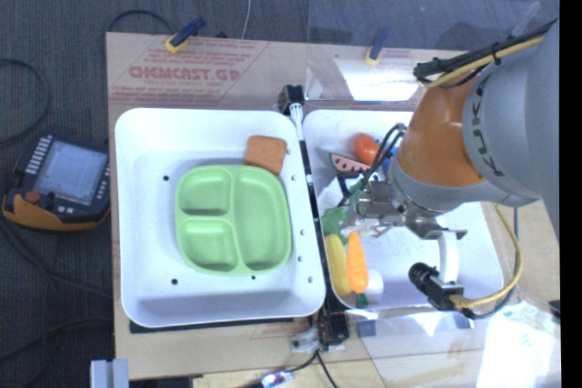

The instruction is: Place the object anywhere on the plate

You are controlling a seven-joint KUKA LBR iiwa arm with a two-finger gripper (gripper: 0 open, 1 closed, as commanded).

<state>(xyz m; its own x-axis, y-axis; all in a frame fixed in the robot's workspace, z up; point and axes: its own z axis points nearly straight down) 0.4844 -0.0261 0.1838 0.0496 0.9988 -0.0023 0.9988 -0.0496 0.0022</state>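
Note:
A light green divided plate (235, 219) lies in the left bin (145, 159). A brown toast-like piece (265, 154) rests just off its upper right corner. In the right bin (473, 282), an orange carrot (356, 262) and a yellow corn cob (336, 262) lie side by side at the left wall, with a green piece (333, 222) above them. A watermelon slice (346, 164) and an orange round object (365, 145) sit further back. My gripper (371, 212) hangs over the right bin just above the carrot's upper end, its fingers hidden by the wrist.
A black divider rail (307, 186) runs between the two bins. A teach pendant (56, 184) lies on the floor to the left. Yellow and black cables (496, 286) loop near the right bin's front right.

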